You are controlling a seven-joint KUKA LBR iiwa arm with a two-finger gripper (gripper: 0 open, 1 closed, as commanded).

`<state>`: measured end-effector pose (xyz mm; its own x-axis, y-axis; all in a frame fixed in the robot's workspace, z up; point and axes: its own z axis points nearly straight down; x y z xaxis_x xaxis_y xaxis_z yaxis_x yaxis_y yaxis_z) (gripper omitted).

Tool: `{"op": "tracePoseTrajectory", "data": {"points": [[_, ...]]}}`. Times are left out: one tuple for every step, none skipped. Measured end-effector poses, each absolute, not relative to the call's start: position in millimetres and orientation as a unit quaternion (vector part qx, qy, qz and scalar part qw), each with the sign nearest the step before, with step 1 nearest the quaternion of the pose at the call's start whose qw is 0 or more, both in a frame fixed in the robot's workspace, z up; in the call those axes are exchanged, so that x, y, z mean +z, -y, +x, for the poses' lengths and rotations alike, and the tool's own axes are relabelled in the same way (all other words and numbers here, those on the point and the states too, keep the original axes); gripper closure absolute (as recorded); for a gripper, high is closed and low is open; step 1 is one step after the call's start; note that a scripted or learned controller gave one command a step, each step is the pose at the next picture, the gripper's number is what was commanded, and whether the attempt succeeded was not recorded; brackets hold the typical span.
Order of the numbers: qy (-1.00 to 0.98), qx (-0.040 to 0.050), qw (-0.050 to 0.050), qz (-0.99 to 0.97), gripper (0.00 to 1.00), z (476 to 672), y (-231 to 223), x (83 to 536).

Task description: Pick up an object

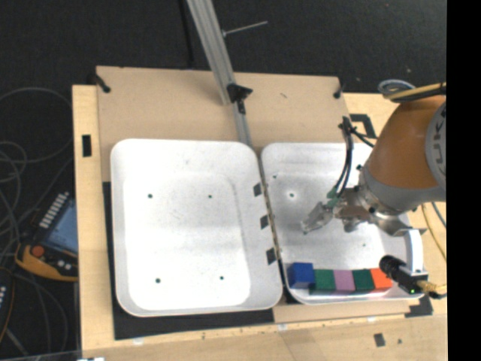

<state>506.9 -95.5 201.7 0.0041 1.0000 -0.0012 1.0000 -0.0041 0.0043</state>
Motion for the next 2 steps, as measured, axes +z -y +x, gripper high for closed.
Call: {"op": "tracePoseTrajectory", "data": {"points": [[-0.708,0.0025,0.005,0.706,0.00,485.4,115.5,338.2],[-0.708,0.0002,0.002,0.706,0.00,485.0,114.7,334.2]]}}
